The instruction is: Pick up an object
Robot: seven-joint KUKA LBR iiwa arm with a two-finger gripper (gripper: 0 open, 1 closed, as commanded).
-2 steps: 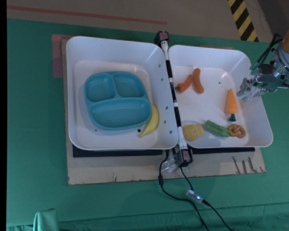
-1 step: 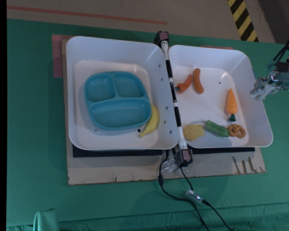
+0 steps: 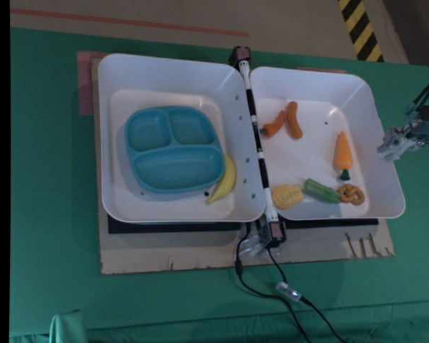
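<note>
The tool (image 3: pixel 396 147) hangs just outside the right bin's (image 3: pixel 365 91) right rim, above the green table (image 3: pixel 50 191), holding nothing; whether it is open or closed I cannot tell. Inside that bin, the carrot (image 3: pixel 342 153) lies nearest the tool, with a pretzel (image 3: pixel 351 194), a green vegetable (image 3: pixel 321 190) and a corn cob (image 3: pixel 287 196) along the near wall, and two orange pieces toward the divider. The left bin (image 3: pixel 114 70) holds a blue divided plate (image 3: pixel 132 131) with a banana (image 3: pixel 224 181) touching its right edge.
</note>
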